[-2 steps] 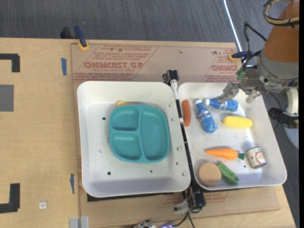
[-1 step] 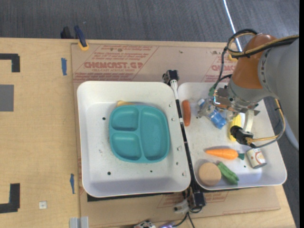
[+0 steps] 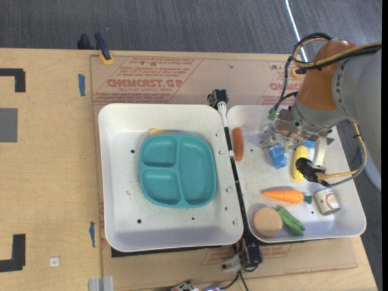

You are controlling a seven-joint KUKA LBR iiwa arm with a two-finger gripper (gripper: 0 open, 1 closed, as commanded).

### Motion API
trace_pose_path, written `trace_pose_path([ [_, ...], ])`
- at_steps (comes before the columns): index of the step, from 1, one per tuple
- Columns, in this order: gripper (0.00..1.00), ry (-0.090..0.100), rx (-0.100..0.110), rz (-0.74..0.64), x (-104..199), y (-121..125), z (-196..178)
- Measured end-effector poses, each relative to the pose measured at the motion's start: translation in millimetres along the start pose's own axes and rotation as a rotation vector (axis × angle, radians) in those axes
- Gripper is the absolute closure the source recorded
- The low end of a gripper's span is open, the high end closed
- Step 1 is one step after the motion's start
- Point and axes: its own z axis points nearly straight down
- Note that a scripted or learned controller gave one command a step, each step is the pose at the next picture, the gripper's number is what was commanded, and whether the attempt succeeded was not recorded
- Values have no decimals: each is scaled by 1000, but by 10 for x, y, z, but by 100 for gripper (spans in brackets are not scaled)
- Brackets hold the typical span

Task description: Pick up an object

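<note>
The gripper [image 3: 280,141] hangs low over the far part of the right bin [image 3: 257,174], under the grey arm's orange band. From this angle I cannot tell how far open it is, and nothing can be seen in its hold.

Just below it in the view, and either touching it or only very near it, lies a small blue block [image 3: 277,157], the closest thing to pick up. Just beside the block, on the side away from the left bin, is a yellow piece [image 3: 297,166], partly covered by the robot's own hardware.

To the gripper's left, along the wall shared by the bins, lies a red-orange sausage [image 3: 237,144], set lengthwise. Further toward the near rim from the gripper is a carrot [image 3: 283,194], lying crosswise. A small white carton [image 3: 327,201] is off the carrot's right end. Nearer still to the front rim are a round tan bun [image 3: 267,221] and a green vegetable [image 3: 291,219], close side by side.

Well to the gripper's left, the left bin [image 3: 121,139] holds a teal divided plate [image 3: 179,169].
</note>
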Motion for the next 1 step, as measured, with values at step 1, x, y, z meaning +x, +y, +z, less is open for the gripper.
trace_pose_path([
  [1, 100, -1, 2, 227, 270, -663, -794],
])
